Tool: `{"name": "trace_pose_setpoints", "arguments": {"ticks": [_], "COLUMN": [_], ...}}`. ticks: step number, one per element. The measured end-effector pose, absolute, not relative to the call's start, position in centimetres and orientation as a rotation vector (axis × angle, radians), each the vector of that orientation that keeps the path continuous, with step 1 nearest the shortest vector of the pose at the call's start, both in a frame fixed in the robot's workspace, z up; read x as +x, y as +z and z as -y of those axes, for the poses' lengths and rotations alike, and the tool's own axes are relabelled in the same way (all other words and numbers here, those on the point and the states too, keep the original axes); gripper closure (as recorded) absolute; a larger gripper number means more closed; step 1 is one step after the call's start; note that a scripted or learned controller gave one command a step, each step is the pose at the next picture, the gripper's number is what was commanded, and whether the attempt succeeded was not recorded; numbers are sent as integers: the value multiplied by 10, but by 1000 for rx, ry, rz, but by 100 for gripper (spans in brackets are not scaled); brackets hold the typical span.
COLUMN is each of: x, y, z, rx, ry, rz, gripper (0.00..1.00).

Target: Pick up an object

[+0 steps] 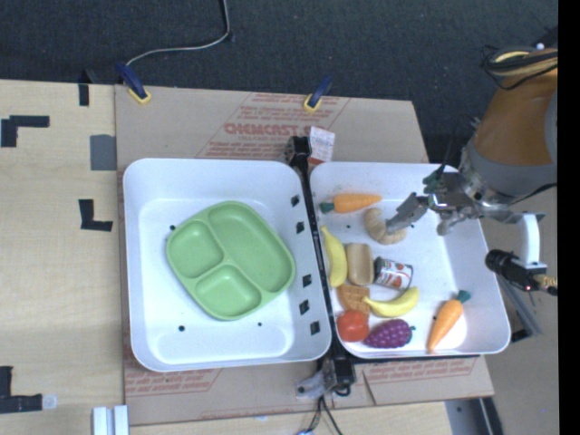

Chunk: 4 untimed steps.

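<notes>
Hand (410, 212) is low in the right bin (471, 270), tip at a tan mushroom-like toy (382, 226), probably lining up a grasp; can't tell how it's set. Toy lies beside a carrot (356, 202). Green divided plate (230, 259) fills the left bin.

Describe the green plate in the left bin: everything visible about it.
The green plate is pale green, smooth and plastic-looking, a rounded rectangle split by raised ridges into three compartments, one large and two smaller. It lies flat, right side up, turned at a slant, near the middle of the left bin. Nothing sits in it or touches it apart from the bin floor.
</notes>
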<state>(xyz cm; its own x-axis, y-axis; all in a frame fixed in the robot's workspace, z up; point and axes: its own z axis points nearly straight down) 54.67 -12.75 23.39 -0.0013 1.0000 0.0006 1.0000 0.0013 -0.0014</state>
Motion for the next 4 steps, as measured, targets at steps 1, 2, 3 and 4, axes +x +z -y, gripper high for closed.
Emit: {"name": "trace_pose_setpoints", "arguments": {"ticks": [1, 2, 3, 4], "x": [633, 668, 669, 666], "y": [172, 101, 85, 93], "z": [102, 105, 108, 108], "rx": [-2218, -2220, -2221, -2212], "ry": [2, 2, 2, 17], "rz": [2222, 2224, 2225, 2215], "gripper": [0, 0, 0, 100]}}
